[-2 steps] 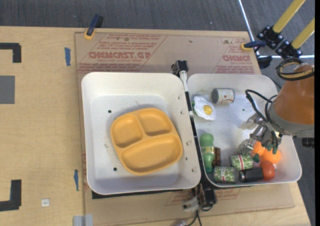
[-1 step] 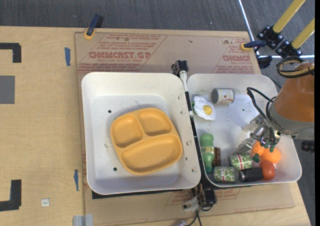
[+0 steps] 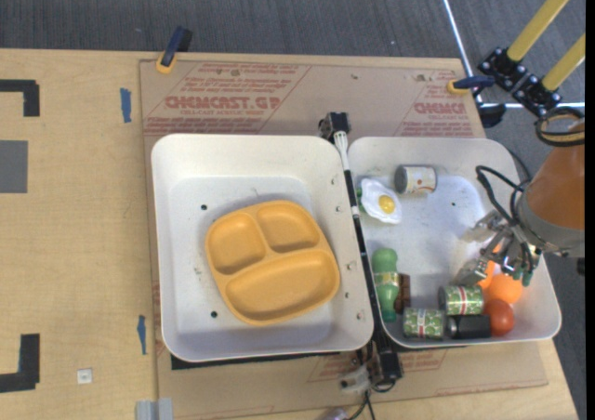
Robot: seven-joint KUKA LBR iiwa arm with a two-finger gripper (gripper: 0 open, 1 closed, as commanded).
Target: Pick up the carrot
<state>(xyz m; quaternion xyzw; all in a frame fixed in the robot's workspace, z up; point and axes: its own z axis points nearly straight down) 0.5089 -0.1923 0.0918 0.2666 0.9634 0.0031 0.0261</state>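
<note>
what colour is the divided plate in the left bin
Yellow-orange, plain, no pattern. The divided plate shows best in the camera view, lying in the left bin.

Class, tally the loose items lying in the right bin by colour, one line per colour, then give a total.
Orange: 2, carrot, ball
Green: 3, cans, bottle
White: 2, egg, can
Dark: 2, bottle, tube
Total: 9

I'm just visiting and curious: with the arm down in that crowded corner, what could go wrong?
The carrot lies packed against a green can and a red tomato, so the gripper may grab or shove a neighbour instead. It also sits near the right bin's wall, leaving little room.
</note>
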